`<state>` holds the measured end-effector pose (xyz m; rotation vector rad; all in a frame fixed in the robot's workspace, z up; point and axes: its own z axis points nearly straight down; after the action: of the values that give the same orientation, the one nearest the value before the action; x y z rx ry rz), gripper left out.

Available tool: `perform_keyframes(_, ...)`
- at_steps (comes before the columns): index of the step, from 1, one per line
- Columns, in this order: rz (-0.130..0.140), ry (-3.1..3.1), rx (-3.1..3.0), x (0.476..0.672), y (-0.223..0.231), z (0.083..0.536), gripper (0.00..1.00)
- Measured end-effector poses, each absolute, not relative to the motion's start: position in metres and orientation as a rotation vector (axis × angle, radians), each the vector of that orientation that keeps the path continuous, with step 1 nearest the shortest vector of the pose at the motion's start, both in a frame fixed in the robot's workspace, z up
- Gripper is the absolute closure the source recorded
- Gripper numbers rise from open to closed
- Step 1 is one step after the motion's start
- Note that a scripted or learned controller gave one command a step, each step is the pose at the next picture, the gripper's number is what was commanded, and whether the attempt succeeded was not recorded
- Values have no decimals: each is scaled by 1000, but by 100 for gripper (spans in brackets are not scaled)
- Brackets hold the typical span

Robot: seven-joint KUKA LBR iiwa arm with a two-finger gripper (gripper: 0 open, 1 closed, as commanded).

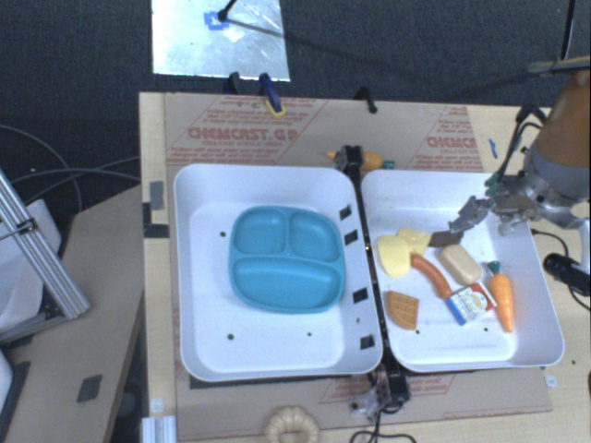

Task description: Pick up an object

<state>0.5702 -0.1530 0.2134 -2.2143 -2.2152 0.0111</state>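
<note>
Camera view: we find the gripper (466,220) too blurred to judge; toy foods (459,264) just below; arm (561,155) cut off.

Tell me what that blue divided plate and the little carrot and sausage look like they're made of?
The blue divided plate looks like moulded plastic: one even colour, soft rounded ridges between its compartments, a dull sheen. The carrot and sausage seem to be toy food, probably plastic or rubber, given their flat, uniform colours and smooth simple shapes. The picture is too small to tell hard from soft.
</note>
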Motion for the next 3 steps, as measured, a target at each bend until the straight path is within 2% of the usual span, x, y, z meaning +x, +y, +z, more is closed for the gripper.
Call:
perform_keyframes(1, -1, -2226, -2219, 573, -153, 221, 0)
perform_keyframes(3, 2, -2222, -2219, 577, -154, 133, 0)
